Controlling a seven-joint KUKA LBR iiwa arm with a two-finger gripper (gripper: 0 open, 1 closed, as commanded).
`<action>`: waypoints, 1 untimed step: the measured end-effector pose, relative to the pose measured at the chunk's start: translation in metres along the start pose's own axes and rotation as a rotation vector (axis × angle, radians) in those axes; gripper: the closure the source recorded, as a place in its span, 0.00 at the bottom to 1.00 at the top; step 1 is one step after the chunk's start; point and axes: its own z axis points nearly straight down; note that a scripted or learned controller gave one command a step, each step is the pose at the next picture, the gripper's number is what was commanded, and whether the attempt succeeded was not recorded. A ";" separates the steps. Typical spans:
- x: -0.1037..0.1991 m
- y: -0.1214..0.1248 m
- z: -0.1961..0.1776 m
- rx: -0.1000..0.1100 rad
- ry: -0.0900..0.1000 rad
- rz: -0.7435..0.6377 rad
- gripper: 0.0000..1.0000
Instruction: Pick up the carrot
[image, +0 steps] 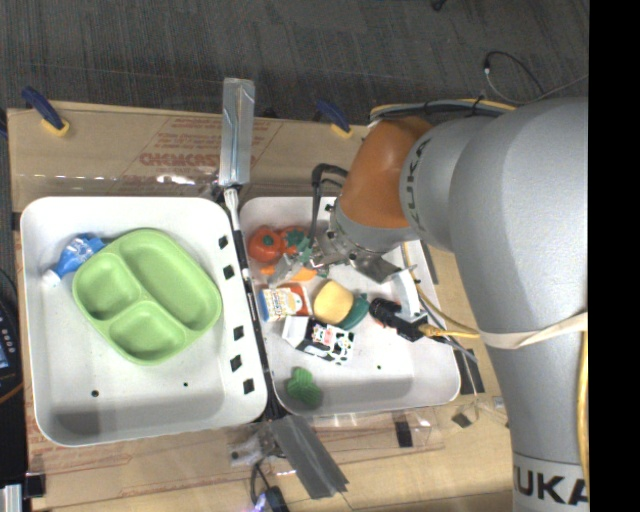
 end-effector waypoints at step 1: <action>-0.003 0.001 -0.012 -0.003 -0.007 -0.001 1.00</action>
